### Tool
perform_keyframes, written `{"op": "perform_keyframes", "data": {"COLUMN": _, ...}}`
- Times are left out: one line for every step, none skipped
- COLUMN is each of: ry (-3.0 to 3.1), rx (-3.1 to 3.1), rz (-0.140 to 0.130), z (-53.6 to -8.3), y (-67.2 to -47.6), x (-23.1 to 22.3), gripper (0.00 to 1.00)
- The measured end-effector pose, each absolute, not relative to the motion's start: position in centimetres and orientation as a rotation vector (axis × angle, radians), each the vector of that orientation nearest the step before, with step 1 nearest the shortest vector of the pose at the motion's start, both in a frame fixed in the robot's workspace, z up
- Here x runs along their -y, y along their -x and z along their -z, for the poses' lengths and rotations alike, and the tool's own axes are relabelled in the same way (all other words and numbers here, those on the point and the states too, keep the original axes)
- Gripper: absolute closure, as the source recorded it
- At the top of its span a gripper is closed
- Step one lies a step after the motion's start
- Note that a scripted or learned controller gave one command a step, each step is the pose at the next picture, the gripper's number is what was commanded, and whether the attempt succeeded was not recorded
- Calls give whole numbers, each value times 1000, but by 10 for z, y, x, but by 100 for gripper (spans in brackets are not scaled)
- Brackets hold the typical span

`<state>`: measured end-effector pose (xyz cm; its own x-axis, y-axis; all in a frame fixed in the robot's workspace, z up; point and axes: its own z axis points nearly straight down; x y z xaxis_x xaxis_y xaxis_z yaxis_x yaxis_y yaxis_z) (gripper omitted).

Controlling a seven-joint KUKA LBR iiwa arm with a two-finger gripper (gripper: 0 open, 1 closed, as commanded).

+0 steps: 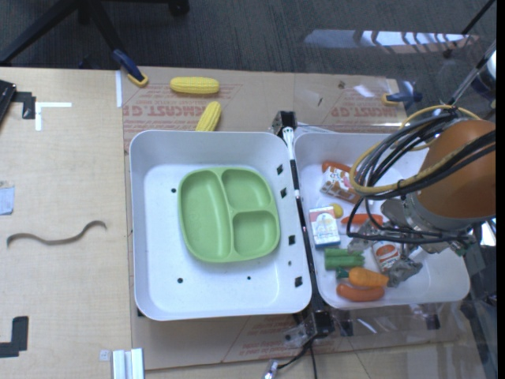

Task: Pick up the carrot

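Legible writing was scarce: red mirrored lettering on the cardboard sheet (237, 105) under the bins couldn't be read w/ certainty, and the small white carton (324, 227) and red-and-white packet (338, 181) in the right bin (442, 290) carried print too small to make out. The carrot (368, 277) lay near that bin's front edge, beside green veg (344, 257) and touching a red-orange sausage-like item (360, 293), w/ the gripper (404, 265) just to its right under the arm's orange band, its state impossible to tell. The left bin (150, 235) held a green divided plate (230, 214); bench was light wood w/ two yellow corn cobs (201, 101) on the cardboard, grey carpet and a black chair base beyond.
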<state>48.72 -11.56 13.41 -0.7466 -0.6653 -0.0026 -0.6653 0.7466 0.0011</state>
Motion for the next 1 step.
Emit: {"op": "perform_keyframes", "data": {"ry": 1363, "rx": -2826, "rz": 0, "z": -195, "y": -488, "x": 176, "gripper": 0}}
